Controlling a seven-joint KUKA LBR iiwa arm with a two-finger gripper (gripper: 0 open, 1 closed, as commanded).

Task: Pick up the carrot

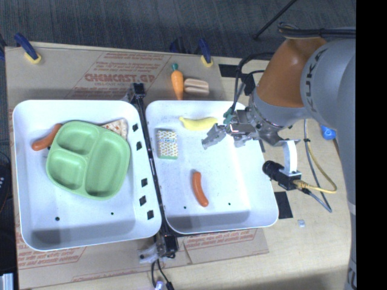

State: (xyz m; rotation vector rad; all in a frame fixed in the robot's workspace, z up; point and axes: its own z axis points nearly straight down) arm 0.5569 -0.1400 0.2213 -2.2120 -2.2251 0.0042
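Nearest the camera in the right bin (266, 207) lies a red sausage (200, 188), well apart from everything the task concerns. Farther in, a small patterned square (167, 144) sits by that bin's left wall. The gripper (214, 136) hangs over the bin's far half, reaching in from the arm (314, 77) on the right. It shows as a small grey shape, and I cannot tell whether it is spread or pressed together. Just beyond it, up and to the left in the view, lies a banana (198, 123), close under the far rim.

The carrot (176, 82) is not in either bin. It rests on the cardboard (115, 71) past the right bin's far rim, just beside a tan block (196, 87) on its right. From the gripper it lies away from the camera and somewhat to the left in the view, with the banana and the rim between them. Its long axis runs roughly near to far, with the green top pointing away and the orange tip toward the bin.

The coming move therefore likely needs a lift over the rim, then a descent with the jaws set across the carrot's width. The block leaves little room on that side. In the left bin (24, 180), a green tray (89, 159) and another sausage (45, 139) play no part.
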